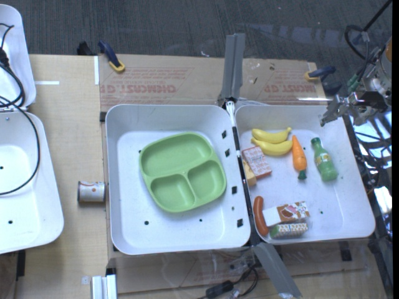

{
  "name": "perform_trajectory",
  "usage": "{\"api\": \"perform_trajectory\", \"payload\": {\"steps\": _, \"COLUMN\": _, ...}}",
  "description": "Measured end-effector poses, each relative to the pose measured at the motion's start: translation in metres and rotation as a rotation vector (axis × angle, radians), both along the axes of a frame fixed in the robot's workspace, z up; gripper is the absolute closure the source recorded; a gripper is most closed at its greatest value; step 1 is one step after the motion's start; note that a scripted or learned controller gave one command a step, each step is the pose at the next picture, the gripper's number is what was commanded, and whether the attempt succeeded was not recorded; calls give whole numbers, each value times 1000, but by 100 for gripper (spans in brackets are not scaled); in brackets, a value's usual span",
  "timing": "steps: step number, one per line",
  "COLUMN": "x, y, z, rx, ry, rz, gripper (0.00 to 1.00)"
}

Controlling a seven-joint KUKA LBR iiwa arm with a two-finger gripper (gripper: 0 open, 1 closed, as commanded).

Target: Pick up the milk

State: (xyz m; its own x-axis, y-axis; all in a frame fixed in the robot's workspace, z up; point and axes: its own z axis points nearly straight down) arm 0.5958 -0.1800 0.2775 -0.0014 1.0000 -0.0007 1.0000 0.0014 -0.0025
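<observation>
1. Two-finger gripper (340, 109) hangs at the far right corner of the right shallow white bin (346, 199), above its rim. Nothing is seen in its grasp. Whether it is released or clenched I cannot tell, as it is too small and cluttered with cables here
2. Nearest items to it are the green plastic bottle (324, 161) and the orange toy carrot (299, 156). Both lie on the bin floor, apart from the gripper
3. The milk, by my reading, is the small red-and-white carton (255, 161), lying flat near the left wall of the same bin, just below the pair of yellow bananas (272, 141). The label is too small to confirm
4. A second boxy item, the brown, white and green packet (289, 220), lies at the near edge beside a red sausage (260, 215). It could be mistaken for the target
5. The left white bin (118, 192) holds a light-green divided plate (182, 172)
6. Progress judged: nothing is lifted. Approach, descent over the carton, closing and raising all remain
</observation>
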Motion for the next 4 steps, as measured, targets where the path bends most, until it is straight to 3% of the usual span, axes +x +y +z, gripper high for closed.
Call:
{"api": "perform_trajectory", "payload": {"steps": 1, "x": -31, "y": -13, "z": -142, "rx": 0, "ry": 1, "rz": -155, "gripper": 0}}
{"api": "perform_trajectory", "payload": {"steps": 2, "x": -31, "y": -13, "z": -142, "rx": 0, "ry": 0, "rz": -155, "gripper": 0}}
{"api": "perform_trajectory", "payload": {"steps": 3, "x": -119, "y": -12, "z": -187, "rx": 1, "ry": 2, "rz": -445, "gripper": 0}}
{"api": "perform_trajectory", "payload": {"steps": 4, "x": -119, "y": 77, "z": -174, "rx": 0, "ry": 2, "rz": -655, "gripper": 0}}
